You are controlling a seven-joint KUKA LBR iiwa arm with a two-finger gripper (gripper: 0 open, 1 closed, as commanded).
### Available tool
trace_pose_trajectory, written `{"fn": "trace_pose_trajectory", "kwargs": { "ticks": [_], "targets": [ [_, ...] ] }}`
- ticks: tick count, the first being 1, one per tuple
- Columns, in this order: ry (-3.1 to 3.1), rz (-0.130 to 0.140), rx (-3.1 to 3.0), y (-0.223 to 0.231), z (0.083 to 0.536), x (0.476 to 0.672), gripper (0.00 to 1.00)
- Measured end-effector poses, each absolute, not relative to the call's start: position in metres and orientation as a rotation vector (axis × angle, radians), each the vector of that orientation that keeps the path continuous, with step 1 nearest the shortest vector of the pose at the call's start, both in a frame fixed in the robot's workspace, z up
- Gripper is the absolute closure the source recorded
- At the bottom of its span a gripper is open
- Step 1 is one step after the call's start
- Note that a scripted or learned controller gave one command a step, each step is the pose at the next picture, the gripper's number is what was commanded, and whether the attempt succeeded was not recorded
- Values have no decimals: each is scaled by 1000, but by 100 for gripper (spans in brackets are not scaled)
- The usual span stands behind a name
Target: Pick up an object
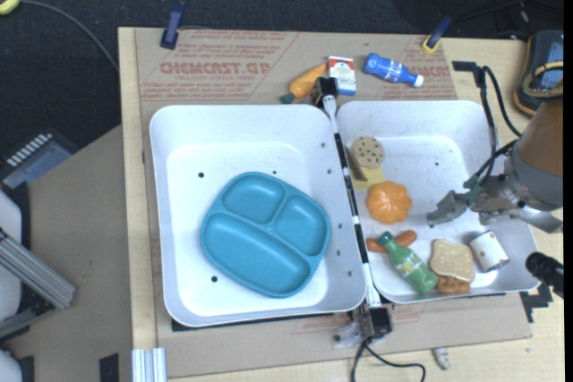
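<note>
The right bin (421, 123) holds a round tan cookie (367, 154), an orange (389, 202), a small red sausage (402, 238), a green bottle (409, 262), a slice of toast (451, 259) and a white can (488, 249). My gripper (447, 209) hangs over the right half of this bin. It is right of the orange and just above the toast and the can. Nothing is visibly held in it.
A blue divided plate (264, 233) lies in the left bin (179, 139). Behind the bins on the board lie a blue bottle (392, 70), a small carton (341, 74) and an orange toy (307, 80). The arm's cables (488, 116) run over the right bin's far corner.
</note>
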State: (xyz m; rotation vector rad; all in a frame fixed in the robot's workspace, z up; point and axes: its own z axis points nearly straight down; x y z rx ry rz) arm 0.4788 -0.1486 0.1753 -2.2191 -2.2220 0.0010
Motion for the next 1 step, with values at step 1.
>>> {"fn": "trace_pose_trajectory", "kwargs": {
  "ticks": [1],
  "targets": [
    [-2223, -1, -2220, -107, 128, 539, 0]
  ]
}}
